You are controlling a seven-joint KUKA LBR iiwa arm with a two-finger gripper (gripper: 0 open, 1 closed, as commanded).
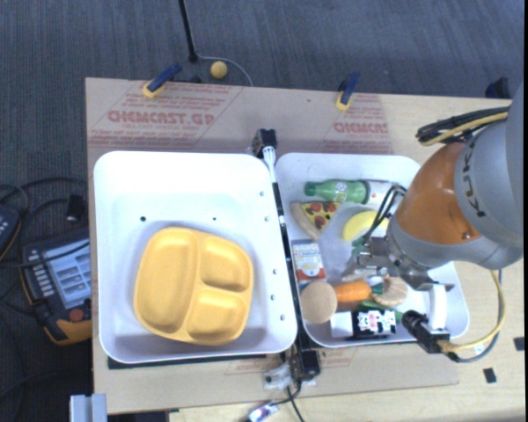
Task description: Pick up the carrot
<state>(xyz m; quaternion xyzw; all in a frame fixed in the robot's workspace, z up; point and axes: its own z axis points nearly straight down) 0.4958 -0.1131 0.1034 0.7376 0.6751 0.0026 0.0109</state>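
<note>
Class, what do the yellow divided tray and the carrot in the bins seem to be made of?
Yellow divided tray: probably moulded plastic, with a smooth, slightly glossy surface and rounded compartments. Carrot: likely a plastic toy, uniformly orange and smooth, though partly hidden, so uncertain.

The scene is taken by a single fixed camera, set above the bench (158, 112) and tilted down at a slant. Both white bins, the left bin (114, 183) and the right bin (405, 163), are framed from fairly far, with floor seen beyond.
</note>
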